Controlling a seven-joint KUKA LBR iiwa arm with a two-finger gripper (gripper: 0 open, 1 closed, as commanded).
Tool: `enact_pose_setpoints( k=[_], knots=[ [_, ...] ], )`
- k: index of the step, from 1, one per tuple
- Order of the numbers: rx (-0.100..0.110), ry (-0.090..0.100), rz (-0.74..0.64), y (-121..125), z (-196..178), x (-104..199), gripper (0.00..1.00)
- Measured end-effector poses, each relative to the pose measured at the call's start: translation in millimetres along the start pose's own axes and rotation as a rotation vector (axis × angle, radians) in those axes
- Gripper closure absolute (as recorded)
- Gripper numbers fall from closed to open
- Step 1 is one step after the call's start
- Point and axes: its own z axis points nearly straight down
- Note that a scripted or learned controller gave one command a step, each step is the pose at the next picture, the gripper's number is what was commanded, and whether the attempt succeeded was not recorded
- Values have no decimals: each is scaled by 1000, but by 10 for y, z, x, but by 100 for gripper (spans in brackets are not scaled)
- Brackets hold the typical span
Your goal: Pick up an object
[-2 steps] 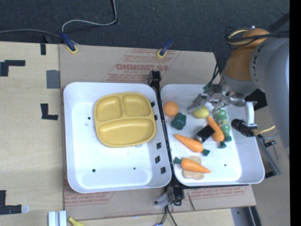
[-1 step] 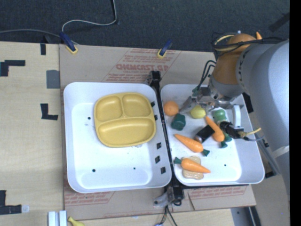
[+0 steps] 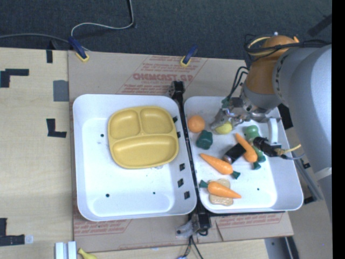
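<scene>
While gripper (image 3: 227, 117) hangs low at right bin (image 3: 280, 196) far edge, yellow piece (image 3: 223, 127) sits right under its tips, near orange ball (image 3: 196, 124). You can't tell finger state: tips blurred against clutter. Centre over yellow piece, descend straight, avoid nudging green block (image 3: 204, 140), confirm hold before lifting.

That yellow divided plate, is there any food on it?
Empty: the yellow plate shows bare sections; the toy food lies in the right bin.

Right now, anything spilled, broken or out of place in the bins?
Nothing stands out. The toy food lies loose in the right bin, none over the rim. The yellow divided plate sits flat in the left bin. The claw is low beside the yellow piece.
</scene>
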Motion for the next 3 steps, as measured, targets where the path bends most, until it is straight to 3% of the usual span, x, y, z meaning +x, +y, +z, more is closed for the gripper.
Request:
enact_pose_setpoints(
  k=[1, 2, 3],
  knots=[
    [3, 5, -1, -221, -1083, 752, 100],
    [5, 5, -1, -283, -1560, 1376, 100],
    [6, 3, 1, -1035, -1426, 1194, 100]
  ],
)
